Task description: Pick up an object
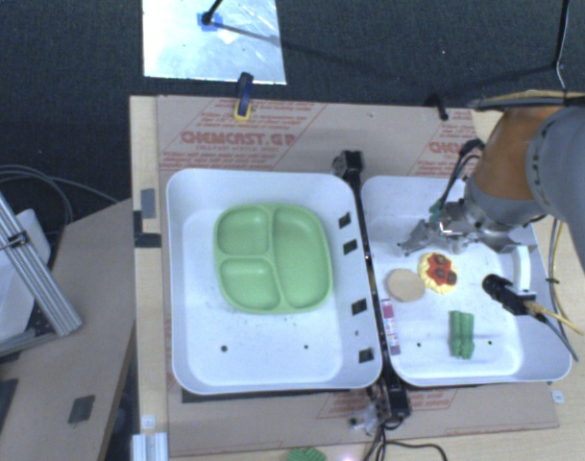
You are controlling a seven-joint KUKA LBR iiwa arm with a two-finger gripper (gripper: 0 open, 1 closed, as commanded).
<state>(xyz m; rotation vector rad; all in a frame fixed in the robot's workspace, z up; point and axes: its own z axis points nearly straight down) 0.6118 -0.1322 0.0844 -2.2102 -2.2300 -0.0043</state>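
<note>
Jaws of the gripper [415, 242] hang over the upper part of the right bin [508, 349], pointing toward the divider between the bins, and from this slant I cannot tell whether they stand apart or together. Just below them lies a yellow-and-red toy [438, 270], close beside the metal but not between the jaws. A tan disc [404, 284] sits at the toy's left, and a green block [462, 334] lies lower, apart.
</note>
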